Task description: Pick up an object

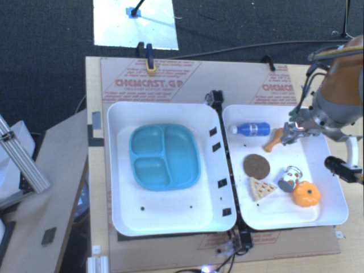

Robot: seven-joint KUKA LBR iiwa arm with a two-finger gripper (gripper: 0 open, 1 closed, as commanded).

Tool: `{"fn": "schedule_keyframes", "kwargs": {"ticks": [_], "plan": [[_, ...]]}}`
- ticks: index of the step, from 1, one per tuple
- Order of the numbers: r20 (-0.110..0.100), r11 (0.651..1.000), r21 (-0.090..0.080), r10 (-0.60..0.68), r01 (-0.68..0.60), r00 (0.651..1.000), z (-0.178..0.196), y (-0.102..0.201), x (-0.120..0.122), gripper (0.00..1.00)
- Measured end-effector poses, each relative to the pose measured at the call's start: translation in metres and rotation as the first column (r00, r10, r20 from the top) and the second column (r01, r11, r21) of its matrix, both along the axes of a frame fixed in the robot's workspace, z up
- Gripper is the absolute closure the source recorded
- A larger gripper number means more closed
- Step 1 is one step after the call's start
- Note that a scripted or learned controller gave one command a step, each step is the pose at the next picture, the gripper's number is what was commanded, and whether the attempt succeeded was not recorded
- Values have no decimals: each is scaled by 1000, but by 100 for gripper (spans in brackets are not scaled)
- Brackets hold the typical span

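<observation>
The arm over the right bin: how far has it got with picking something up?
Done: the arm has reached over the right bin, its gripper low by the tan piece. In hand: nothing visibly lifted. Left: bottle, brown disc, wedge and pumpkin lie in the bin.

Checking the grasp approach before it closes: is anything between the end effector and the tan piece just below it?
Nothing visible. The end effector sits right at the upper end of the tan piece. The blue bottle lies to its left and the brown disc below, both apart.
</observation>
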State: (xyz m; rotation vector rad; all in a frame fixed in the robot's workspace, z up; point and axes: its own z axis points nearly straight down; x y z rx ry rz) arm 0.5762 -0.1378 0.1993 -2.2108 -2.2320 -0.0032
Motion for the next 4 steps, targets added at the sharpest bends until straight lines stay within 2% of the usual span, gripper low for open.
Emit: {"fn": "schedule_keyframes", "kwargs": {"ticks": [1, 2, 4], "plan": [[2, 1000, 0, 0, 0, 1000, 14, 50, -1, 100], [1, 1000, 0, 0, 0, 1000, 11, 104, 7, 100], [0, 1000, 1, 1, -1, 1000, 20, 233, 2, 100]]}}
